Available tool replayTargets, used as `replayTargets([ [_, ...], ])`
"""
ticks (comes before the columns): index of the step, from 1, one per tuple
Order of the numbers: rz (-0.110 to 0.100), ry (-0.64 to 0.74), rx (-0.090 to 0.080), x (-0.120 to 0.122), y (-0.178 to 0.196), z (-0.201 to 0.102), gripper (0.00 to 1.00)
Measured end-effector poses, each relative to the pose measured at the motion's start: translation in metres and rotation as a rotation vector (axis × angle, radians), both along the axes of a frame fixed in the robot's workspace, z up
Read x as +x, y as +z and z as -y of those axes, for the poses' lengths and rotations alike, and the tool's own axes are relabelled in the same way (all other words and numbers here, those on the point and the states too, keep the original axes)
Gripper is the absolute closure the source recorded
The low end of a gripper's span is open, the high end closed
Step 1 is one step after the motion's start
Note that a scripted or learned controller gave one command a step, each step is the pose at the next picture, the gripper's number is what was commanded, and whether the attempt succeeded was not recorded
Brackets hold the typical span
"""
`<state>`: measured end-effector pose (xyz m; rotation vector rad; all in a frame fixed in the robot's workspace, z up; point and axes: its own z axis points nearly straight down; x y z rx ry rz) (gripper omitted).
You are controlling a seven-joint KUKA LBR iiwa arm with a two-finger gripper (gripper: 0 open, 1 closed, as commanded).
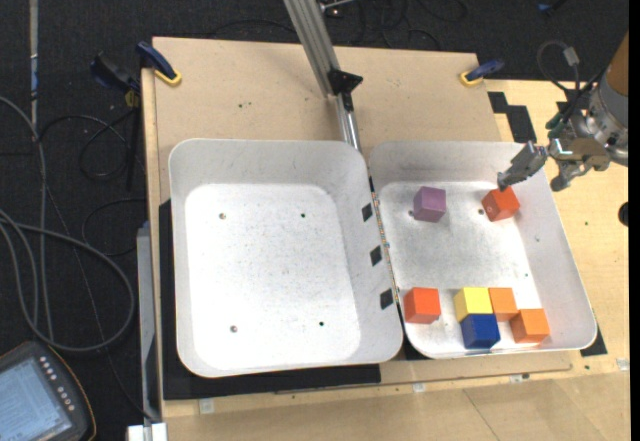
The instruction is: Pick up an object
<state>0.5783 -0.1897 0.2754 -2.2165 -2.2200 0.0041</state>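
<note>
The gripper (540, 169), its fingers spread wide and holding nothing, hung just right of and above the red cube (501, 202), apparently lining up a grab, while the purple cube (429, 203) sat left of the red cube

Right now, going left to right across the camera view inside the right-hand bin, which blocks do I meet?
Orange block → purple block → yellow block and blue block, about level → red-orange block, below the gripper → orange block.

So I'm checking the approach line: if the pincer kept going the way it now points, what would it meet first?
Probably the red-orange block: the pincer slants down-left toward it from the right bin's far right corner. Depth is unclear from above.
</note>
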Motion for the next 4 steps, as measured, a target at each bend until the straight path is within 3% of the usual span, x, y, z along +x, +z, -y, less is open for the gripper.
replayTargets([
  [1, 0.005, 0.001, -0.001, 0.001, 0.003, 0.000, 0.00],
  [4, 0.000, -0.002, 0.000, -0.002, -0.144, 0.012, 0.00],
])
